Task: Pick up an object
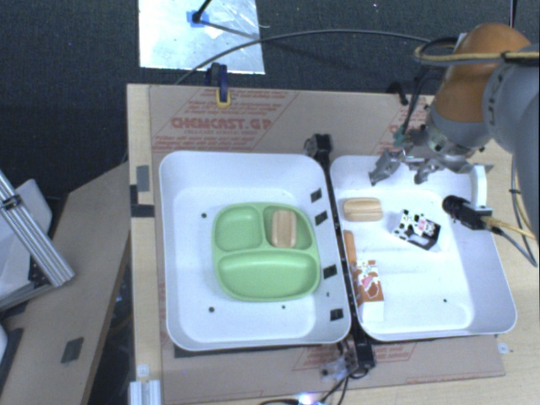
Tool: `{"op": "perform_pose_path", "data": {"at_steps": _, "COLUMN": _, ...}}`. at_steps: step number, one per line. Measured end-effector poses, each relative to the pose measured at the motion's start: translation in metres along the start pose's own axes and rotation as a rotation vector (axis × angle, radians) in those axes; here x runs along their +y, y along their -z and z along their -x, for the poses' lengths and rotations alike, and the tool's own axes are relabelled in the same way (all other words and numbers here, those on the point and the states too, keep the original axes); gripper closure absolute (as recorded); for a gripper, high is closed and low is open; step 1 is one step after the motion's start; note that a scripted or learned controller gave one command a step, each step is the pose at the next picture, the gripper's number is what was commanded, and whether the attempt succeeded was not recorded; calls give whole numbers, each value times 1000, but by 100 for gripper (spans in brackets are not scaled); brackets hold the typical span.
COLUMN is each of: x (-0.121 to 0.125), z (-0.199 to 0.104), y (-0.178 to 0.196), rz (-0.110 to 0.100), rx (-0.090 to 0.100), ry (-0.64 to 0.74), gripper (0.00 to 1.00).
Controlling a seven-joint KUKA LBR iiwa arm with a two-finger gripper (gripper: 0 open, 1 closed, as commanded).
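Over the right bin's (485, 298) far edge hangs the gripper (403, 166), fingers spread wide and empty, above a tan bun (363, 209), black-and-white toy (418, 228) and printed packet (368, 282). Left, a green divided plate (263, 256) holds another bun (283, 227). The board (232, 112) behind reads "CHEMCAST".

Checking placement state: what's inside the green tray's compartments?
The green tray in the left bin holds one tan bread-like piece, in its upper-right compartment. The upper-left and large lower compartments show bare green. Whatever lies under the piece or under the tray is covered.
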State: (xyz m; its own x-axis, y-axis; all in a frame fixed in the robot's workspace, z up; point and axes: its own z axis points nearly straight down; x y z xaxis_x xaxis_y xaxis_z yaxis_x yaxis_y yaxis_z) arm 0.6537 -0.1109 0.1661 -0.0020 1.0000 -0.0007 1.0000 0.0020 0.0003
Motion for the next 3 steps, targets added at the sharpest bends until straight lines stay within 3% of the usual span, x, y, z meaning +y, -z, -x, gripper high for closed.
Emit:
{"op": "perform_pose_path", "data": {"at_steps": 2, "x": 0, "z": -8, "y": -81, "rz": 2, "rx": 0, "ry": 3, "gripper": 0}}
{"op": "perform_pose_path", "data": {"at_steps": 3, "x": 1, "z": -8, "y": -70, "rz": 4, "rx": 0, "ry": 5, "gripper": 100}}
